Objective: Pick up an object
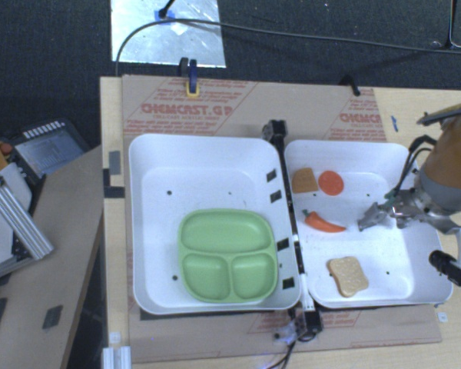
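A KUKA arm reaches into the right-hand bin (392, 275) on the desk, its jaws (369, 220) low over the white floor and nothing visibly between them; whether they stand apart or together cannot be told from this slanted overhead view. Nearest is the orange carrot-shaped piece (323, 222), lying just beyond the jaws' tip, close but apart from it. Farther beyond the tip and off to one side sit a tan square piece (304, 180) and a red-orange disc (331, 183), touching or nearly so; to the other side, near the bin's front wall, lies a slice of toy bread (347, 275). The step in hand looks like the approach to a grasp, with the carrot piece the likeliest target. To do it well, the jaws would probably need to advance until they straddle the piece across its narrow width, drop close to the floor, then close squarely, since a slim, tapered shape could easily squirt out. By count: two bins, four small food pieces in the right one, and one green three-compartment plate (227, 254) in the left bin (169, 175), well beyond the jaws.
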Action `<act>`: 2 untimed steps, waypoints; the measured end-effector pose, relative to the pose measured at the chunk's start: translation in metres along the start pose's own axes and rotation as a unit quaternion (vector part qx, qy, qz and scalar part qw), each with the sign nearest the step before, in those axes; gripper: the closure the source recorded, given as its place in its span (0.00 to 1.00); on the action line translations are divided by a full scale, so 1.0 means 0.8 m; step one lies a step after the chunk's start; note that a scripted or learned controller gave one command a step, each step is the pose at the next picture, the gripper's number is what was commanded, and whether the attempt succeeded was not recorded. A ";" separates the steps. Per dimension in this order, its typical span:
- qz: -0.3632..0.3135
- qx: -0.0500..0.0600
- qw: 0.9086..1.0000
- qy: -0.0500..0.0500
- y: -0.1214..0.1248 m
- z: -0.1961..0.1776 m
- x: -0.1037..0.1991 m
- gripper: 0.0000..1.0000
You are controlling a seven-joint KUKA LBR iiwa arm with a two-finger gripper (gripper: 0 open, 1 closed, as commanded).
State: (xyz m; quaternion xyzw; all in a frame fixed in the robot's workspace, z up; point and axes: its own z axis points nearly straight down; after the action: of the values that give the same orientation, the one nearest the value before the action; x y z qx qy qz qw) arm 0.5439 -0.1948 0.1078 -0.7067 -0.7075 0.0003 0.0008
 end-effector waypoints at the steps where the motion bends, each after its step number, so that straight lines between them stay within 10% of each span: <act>1: 0.000 -0.001 1.000 0.000 0.001 0.030 0.000 0.00; 2: 0.000 -0.003 1.000 -0.001 0.002 0.015 0.000 1.00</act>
State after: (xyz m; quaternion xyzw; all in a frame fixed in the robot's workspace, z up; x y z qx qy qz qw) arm 0.5456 -0.1950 0.0956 -0.7065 -0.7078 -0.0007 -0.0020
